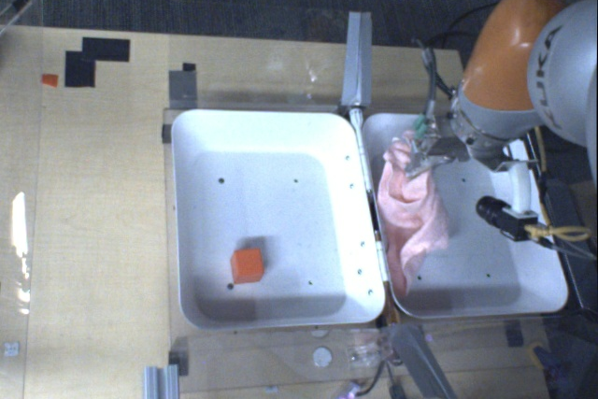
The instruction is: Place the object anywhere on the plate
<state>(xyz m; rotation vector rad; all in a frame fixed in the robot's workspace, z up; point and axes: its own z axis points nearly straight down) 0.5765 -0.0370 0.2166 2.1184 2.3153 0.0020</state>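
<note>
In the camera view the pink cloth [411,210] lies crumpled along the left side of the right bin [523,290], right of centre in the frame, and its top corner is pinched in the claw [422,149]. It looks light, limp and likely to sag or slip, so a bunched fold is the best hold. An orange block [248,265] sits in the left bin [280,145], lower left of centre.

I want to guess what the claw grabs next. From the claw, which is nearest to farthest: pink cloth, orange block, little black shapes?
1. Pink cloth, right bin, at the claw.
2. Orange block, left bin.
3. Black shapes, bench's far-left corner.
</note>
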